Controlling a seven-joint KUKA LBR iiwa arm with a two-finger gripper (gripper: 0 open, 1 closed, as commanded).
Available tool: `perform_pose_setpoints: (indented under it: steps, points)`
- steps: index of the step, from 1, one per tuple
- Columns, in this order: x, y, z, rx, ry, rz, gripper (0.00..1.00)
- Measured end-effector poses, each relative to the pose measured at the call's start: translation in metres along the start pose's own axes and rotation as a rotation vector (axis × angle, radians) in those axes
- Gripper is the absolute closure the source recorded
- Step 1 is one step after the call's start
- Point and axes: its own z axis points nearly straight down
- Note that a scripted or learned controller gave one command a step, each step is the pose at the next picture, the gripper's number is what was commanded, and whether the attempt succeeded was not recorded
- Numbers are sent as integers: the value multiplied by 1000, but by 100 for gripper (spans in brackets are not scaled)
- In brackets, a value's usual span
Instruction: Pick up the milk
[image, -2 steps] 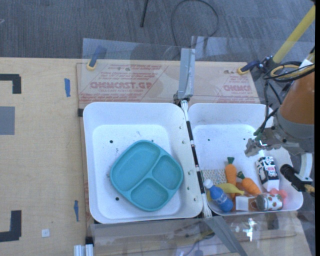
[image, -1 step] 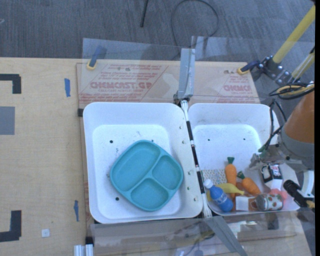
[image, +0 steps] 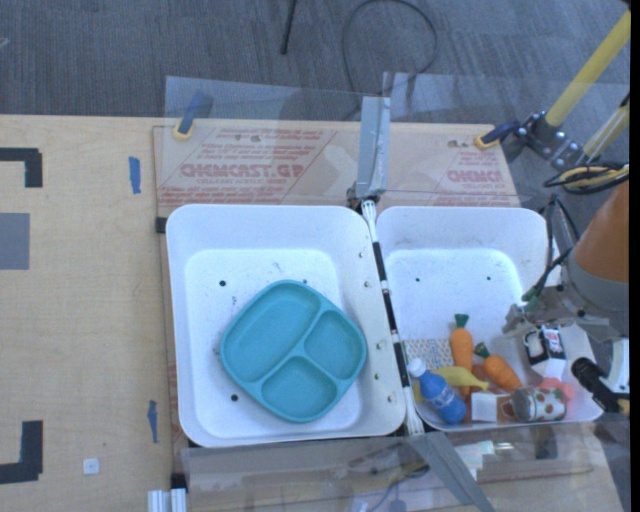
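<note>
The milk, a small white carton with black markings, lies near the right wall of the right bin. My gripper hangs just above and to the left of it, at the end of the grey wrist that comes in from the right. The gripper's body partly covers the carton's upper end. Whether it touches the carton is unclear.
Along the right bin's front lie a blue bottle, two toy carrots, a banana, a white block, a round can and a pink piece. The left bin holds a teal divided plate.
</note>
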Motion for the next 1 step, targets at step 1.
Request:
perform_pose_setpoints:
  steps: [1]
  points:
    - [16,3,2,10,25,-20,0]
